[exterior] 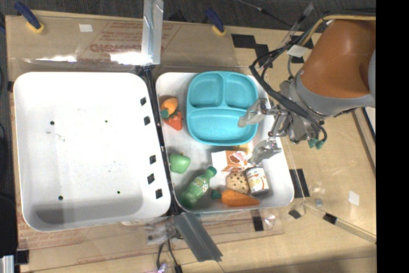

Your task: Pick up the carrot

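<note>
The carrot [240, 199] is orange and lies flat along the front wall of the right bin [286, 171], just below a small can [257, 180]. My gripper [259, 132] hangs over the right side of that bin, by the right rim of a blue divided plate [217, 105]. Its two metal fingers are spread open, one finger [252, 114] over the plate rim and the other nearer the can. Nothing is held between them. The carrot sits about a hand's width nearer the front than the gripper.
The right bin also holds a cookie packet [236, 171], a green bottle [197, 187], a green fruit [179, 163] and an orange and a red piece [171, 112] by the left wall. The left bin [80, 144] stands beside it. Cables trail from the wrist [335, 61].
</note>
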Tool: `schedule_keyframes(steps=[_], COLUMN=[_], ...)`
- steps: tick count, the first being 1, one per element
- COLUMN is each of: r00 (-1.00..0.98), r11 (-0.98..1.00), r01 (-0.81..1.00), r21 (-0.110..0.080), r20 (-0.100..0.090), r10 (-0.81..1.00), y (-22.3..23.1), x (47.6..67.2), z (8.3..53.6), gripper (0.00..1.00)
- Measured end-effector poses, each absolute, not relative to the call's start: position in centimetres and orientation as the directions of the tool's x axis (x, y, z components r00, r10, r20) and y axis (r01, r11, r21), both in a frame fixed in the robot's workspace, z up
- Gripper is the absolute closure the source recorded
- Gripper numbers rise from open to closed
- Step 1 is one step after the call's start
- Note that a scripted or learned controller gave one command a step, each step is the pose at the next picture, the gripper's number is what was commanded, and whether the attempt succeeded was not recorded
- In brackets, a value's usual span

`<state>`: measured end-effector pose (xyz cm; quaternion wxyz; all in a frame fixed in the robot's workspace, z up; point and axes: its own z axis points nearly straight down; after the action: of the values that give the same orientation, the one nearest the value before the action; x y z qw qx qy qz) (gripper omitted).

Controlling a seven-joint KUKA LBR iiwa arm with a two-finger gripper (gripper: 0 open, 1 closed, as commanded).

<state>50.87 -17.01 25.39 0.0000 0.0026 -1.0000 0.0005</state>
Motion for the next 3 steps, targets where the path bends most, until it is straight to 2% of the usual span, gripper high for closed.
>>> schedule_keyframes(steps=[1, 2, 3], r00=[-0.999, -0.994, -0.993], r11=[0.999, 0.994, 0.993], r01=[-0.044, -0.112, -0.116], r21=[0.004, -0.004, -0.014], r20=[0.009, -0.003, -0.005], r10=[-0.044, -0.112, -0.116], y=[-14.9, -10.0, -10.5], x=[51.4, 52.0, 52.1], z=[14.4, 9.2, 10.4], gripper=[0.00, 0.00, 1.00])
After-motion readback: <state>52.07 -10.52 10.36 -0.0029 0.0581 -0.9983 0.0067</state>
